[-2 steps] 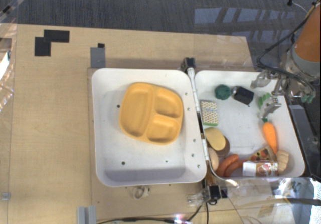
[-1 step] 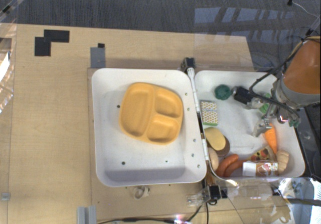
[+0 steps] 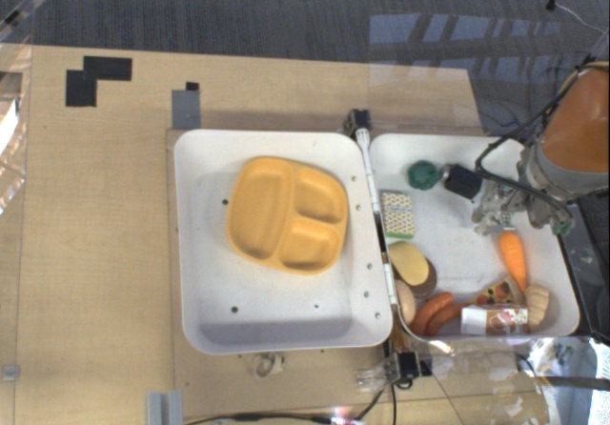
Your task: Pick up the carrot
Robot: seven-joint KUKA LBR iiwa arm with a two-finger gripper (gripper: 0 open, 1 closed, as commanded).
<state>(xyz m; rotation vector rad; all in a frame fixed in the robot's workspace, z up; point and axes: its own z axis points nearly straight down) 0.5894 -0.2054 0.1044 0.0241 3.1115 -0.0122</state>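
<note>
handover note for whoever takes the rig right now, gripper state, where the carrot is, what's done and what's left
Gripper: low over the right bin, just above the carrot's top end; whether it is open or shut cannot be told.
Carrot: lying in the right bin near its right wall, not visibly between the fingers.
Nearby: bottle and sausage below it. Yellow divided plate sits in the left bin.
Done: arm is at the carrot.
Left: grasp and lift.

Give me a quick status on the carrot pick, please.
Pincer low in right bin, just above carrot's top end. Carrot lying free, not gripped. Bottle and wooden piece crowd its lower end.
</note>
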